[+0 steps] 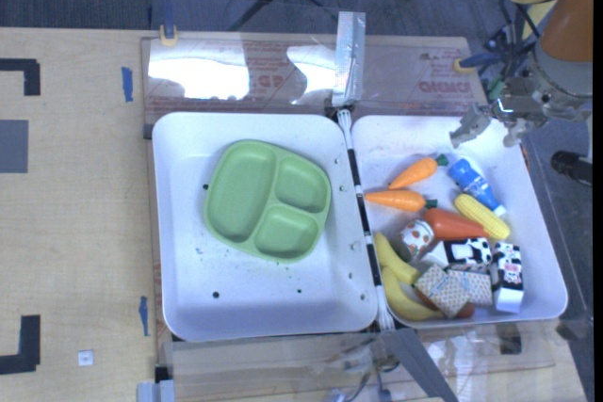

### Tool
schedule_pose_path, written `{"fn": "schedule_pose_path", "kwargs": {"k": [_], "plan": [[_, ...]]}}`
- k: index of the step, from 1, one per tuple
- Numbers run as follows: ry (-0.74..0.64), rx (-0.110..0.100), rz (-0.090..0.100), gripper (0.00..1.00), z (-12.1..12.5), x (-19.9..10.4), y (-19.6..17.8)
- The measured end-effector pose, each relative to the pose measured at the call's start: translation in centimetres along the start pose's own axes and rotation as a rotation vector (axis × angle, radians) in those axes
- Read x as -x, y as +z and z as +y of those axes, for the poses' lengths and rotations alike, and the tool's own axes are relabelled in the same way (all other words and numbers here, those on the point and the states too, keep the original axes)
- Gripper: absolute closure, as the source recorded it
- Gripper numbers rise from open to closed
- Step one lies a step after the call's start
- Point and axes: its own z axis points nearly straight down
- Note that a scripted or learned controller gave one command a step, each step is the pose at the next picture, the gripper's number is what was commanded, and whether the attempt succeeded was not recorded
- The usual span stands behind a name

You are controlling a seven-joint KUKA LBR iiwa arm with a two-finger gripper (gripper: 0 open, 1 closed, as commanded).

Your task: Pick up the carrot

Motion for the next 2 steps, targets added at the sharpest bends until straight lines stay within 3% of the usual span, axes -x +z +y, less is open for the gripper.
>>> {"fn": "schedule_pose_path", "kwargs": {"k": [1, 2], "plan": [[-0.378, 0.0, 0.0, 0.0, 2.0, -6.4, 7.6], [-0.422, 0.011, -0.004, 0.0, -3.2, -4.1, 13.4]]}}
